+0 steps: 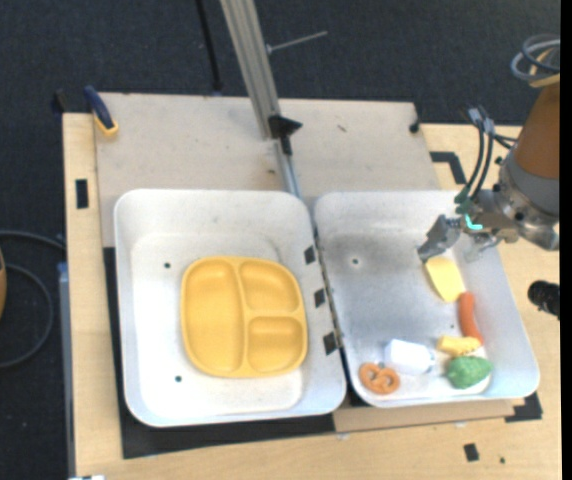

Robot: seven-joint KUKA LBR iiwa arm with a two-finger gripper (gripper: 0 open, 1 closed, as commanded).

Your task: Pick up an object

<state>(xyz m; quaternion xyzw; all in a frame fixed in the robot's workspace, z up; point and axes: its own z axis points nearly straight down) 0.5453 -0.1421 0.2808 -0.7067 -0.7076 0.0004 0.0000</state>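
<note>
Yellow divided tray [243, 315] in the left white bin [146, 218] — slanted aluminium post [254, 58] behind.

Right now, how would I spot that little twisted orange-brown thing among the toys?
Find the right-hand shallow white bin, then its near edge, where small items cluster. The orange-brown pretzel-shaped toy lies leftmost of them, just left of a small white block. It alone has looped holes; the long orange carrot-like piece is straight and farther right.

grey arm [528, 190], orange band, black cables, grey two-finger tool [456, 238]
</note>
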